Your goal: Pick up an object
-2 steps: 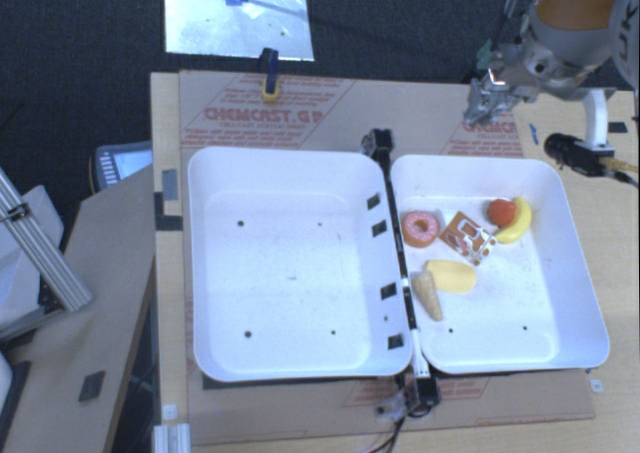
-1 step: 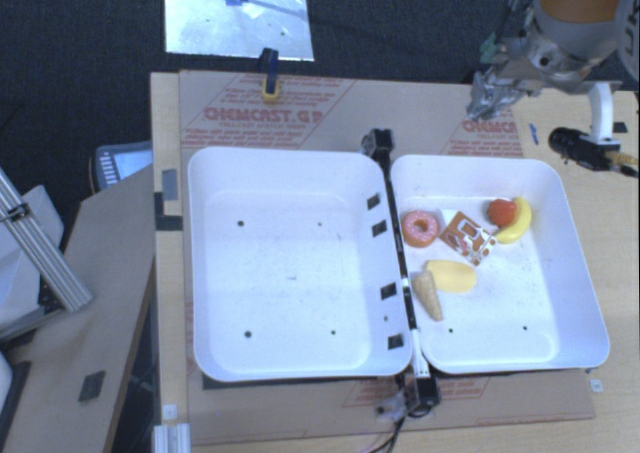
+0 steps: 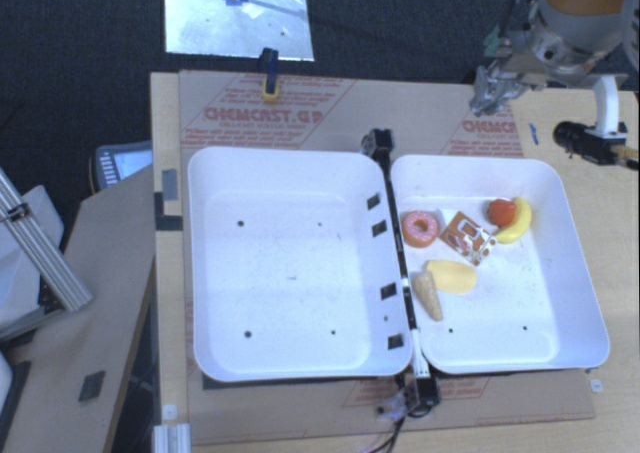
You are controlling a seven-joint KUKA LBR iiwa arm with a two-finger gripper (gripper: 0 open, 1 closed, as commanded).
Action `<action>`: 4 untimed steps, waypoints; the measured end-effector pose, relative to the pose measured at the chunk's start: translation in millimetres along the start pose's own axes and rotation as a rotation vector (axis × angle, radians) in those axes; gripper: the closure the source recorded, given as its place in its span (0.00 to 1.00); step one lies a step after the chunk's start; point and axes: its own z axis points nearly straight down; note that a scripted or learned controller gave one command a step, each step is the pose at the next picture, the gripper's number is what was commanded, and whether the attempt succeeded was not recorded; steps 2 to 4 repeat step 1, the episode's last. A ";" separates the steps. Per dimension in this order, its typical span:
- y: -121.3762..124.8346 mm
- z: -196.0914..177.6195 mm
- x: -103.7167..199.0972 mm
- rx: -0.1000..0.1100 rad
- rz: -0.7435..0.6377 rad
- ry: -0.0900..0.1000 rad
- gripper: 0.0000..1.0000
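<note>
The right bin (image 3: 560,341) holds several small items in its upper middle. A pink frosted doughnut (image 3: 420,228) lies near the divider. An orange-and-white patterned packet (image 3: 468,236) sits to its right. A red tomato (image 3: 502,211) touches a yellow banana (image 3: 517,224). Below them lie a pale yellow lemon-like piece (image 3: 452,276) and a tan cone-shaped piece (image 3: 428,295). My gripper (image 3: 492,99) hangs above the bench behind the right bin's far edge, apart from every item, with nothing seen in it.
The left bin (image 3: 290,261) stands beside the right one, joined by a black clipped divider (image 3: 392,241). A shiny metal sheet (image 3: 238,1) lies at the back left. A yellow-and-black clamp (image 3: 270,76) sits on the cardboard underlay.
</note>
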 end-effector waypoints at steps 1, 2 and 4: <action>1.3 -11.1 0.1 -0.004 -0.004 -0.001 1.00; 1.3 -11.1 0.1 -0.004 -0.004 -0.001 1.00; 1.3 -11.1 0.1 -0.004 -0.004 -0.001 1.00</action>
